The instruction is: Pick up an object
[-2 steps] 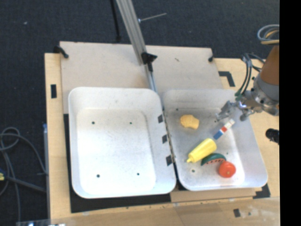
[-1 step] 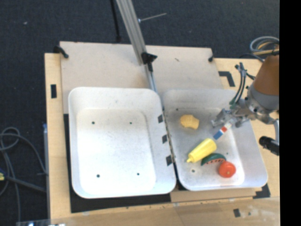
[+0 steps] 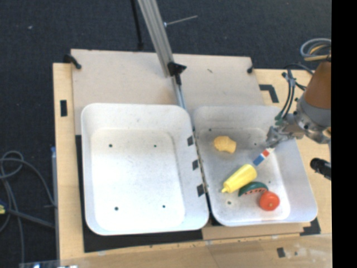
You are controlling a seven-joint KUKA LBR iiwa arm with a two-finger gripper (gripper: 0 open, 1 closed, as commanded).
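Note:
The right white bin holds several objects. A pale yellow lump lies near its middle. Toward the front are a yellow bottle on its side, a green and red watermelon slice and a red ball-like fruit. A small blue, white and red stick lies just left of and below my gripper. The gripper hangs low over the bin's right half, reaching in from the right. I cannot tell whether it touches the stick.
The left white bin stands beside the right one. A slanted metal rail rises behind the bins. The arm's grey body with its orange band and cables sits at the right edge.

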